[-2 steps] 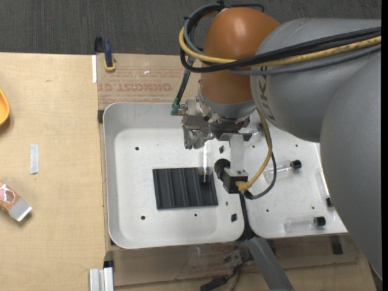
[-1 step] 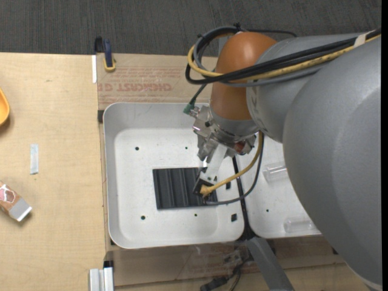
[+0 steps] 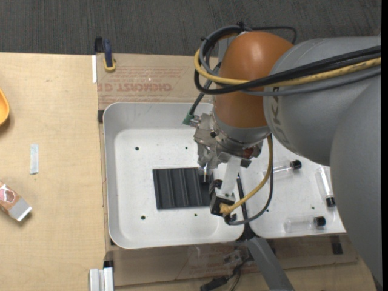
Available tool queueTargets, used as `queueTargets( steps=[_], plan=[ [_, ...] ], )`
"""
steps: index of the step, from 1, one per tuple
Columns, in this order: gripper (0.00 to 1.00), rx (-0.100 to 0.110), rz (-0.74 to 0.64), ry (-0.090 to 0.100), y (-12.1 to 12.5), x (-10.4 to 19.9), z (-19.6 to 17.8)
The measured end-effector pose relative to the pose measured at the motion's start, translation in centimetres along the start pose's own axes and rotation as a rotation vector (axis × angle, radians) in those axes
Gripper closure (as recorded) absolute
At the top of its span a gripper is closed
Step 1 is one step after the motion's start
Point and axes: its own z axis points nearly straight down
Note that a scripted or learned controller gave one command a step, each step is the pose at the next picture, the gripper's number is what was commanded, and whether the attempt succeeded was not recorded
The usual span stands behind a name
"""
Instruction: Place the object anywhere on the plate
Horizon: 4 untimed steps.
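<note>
A black ridged rectangular plate point(image 3: 176, 188) lies flat in the middle of the left white bin point(image 3: 124, 162). My gripper point(image 3: 205, 171) hangs low over the plate's right edge, under the orange wrist band. The wrist body hides the gripper's tip. I cannot make out any object at the tip or on the bare part of the plate.
The right bin point(image 3: 291, 214) holds several clear tubes with black caps, such as one point(image 3: 290, 165) near the arm and one point(image 3: 329, 194) at the far right. On the bench to the left lie a small pale strip point(image 3: 34, 159), a red-and-white packet point(image 3: 13, 202) and an orange item point(image 3: 3, 109).
</note>
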Motion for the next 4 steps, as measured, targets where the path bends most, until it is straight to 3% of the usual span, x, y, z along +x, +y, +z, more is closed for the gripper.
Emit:
queueTargets(
  steps=[1,2,3,4],
  plan=[
    [1.0,0.002,0.042,-0.001,-2.0,3.2,1.0],
    [1.0,-0.001,0.137,0.001,1.3,-2.7,-2.7],
    [1.0,-0.001,0.12,0.001,-2.8,1.2,-4.9],
    [1.0,0.0,-0.131,-0.001,-3.3,2.6,-5.5]
  ],
)
